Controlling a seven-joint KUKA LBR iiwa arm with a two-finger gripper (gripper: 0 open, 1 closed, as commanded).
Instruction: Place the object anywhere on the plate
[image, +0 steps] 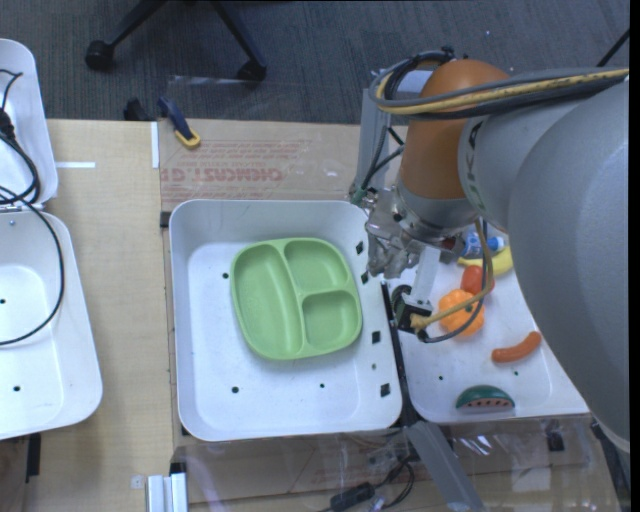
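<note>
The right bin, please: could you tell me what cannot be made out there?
Camera view:
- Yellow object: mostly hidden by the arm; kind unclear.
- Blue object: small sliver beside the arm, unidentifiable.
- Right bin: its far and right parts covered by the arm.

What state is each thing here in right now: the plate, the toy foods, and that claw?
Green plate: flat, right way up, all three compartments bare.
Orange toy: resting in the neighbouring bin, off the plate.
Red-orange toy: lying on its side, same bin.
Watermelon slice: lying at that bin's near rim.
Claw: poised over the divide between the bins; whether it carries anything is unclear.
</note>
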